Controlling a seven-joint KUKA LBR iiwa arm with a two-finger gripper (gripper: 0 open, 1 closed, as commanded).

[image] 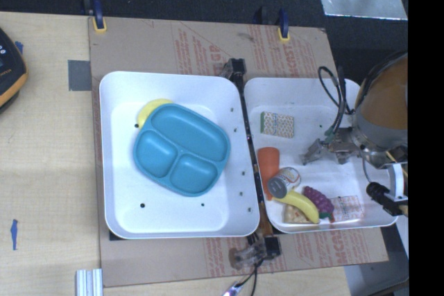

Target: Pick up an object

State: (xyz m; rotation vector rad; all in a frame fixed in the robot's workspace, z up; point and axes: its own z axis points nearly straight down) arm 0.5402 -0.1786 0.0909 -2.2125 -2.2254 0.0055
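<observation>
The arm comes in from the right, and its grey gripper (317,151) hangs over the middle of the right bin (305,88), above bare white floor. Left of it lie a speckled green packet (277,124) and an orange cylinder (268,161). Toward the front of this bin are a small can (279,185), a yellow banana (300,204), purple grapes (319,199) and a flat printed packet (345,206). I see nothing in the gripper's grasp.
The left bin (118,211) holds a blue divided plate (182,149) lying over a yellow item (151,109). A black cable (334,90) loops over the right bin's back right corner. Clamps (283,24) hold the cardboard base at the far edge.
</observation>
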